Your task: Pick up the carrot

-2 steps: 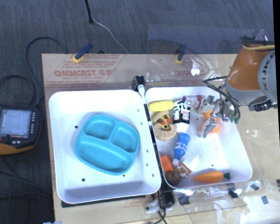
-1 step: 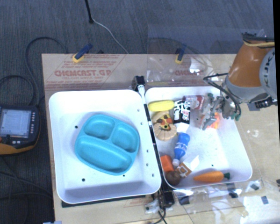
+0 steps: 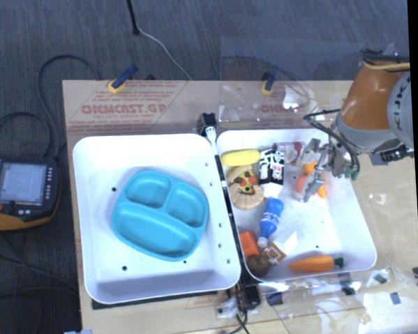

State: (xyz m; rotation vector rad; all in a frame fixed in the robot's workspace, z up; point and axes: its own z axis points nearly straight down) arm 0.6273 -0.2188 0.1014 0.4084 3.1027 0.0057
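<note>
**Setting: bench and floor**

Floor [image 3: 62, 38]: dark grey-blue carpet with a fine ribbed weave, evenly lit. Bench top [image 3: 143, 107]: pale brown board printed with red lettering, held at its far edge by two yellow-and-blue clamps [image 3: 122, 78]. Clear plastic sheet [image 3: 260, 83] lay over the board's far right part. Pendant [image 3: 18, 190]: grey-and-orange handset with a lit screen, on the carpet left of the bench. Black cables [image 3: 57, 66] looped across the carpet near it.

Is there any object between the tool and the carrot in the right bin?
Nothing visible. The tool is at the bin's far right side; the carrot lies by the near wall, with bare floor between them. The blue bottle stands left of that path.
</note>
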